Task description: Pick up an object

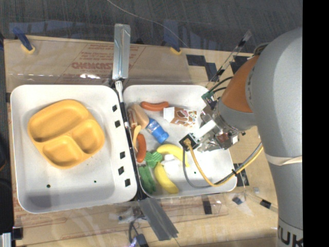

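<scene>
Just left of the pincer (205, 144), seemingly apart, a banana (171, 151).

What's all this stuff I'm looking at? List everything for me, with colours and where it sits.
Bins: two, white, side by side on the bench.
Divided tray: one, yellow-orange, in the left bin.
Sausages: two, reddish; one at the right bin's back, one by its left wall.
Bottle: one, blue and white, right bin.
Bananas: two, yellow, right bin's front.
Green item: one, beside the bananas.
Packet: one, brown and white, right bin's back.
Arm: one, grey with orange band, from the right.
Claw: one, over the right bin.
</scene>
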`<state>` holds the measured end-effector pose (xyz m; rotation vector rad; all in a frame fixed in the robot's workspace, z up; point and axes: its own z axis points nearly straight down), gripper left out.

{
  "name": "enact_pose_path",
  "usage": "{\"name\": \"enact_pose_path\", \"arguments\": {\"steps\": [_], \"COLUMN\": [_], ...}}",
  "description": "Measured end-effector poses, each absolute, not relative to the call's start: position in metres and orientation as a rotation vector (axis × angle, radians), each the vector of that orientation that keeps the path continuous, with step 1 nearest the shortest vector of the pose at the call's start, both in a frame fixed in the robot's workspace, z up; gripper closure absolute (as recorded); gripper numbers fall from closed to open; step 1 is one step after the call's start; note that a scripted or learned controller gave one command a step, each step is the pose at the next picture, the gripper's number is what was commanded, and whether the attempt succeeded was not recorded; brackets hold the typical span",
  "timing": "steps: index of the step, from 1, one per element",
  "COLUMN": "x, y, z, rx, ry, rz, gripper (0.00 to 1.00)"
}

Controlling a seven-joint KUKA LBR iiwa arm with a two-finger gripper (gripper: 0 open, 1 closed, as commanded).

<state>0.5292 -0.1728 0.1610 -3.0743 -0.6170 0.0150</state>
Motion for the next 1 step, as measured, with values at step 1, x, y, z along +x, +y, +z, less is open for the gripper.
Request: {"name": "enact_pose_path", "arguments": {"steps": [1], "x": [0.4977], "y": [-0.1457], "z": [0.1884], "rx": [-3.116], "ry": [-0.353], "rz": [0.016], "gripper": [1.00]}}
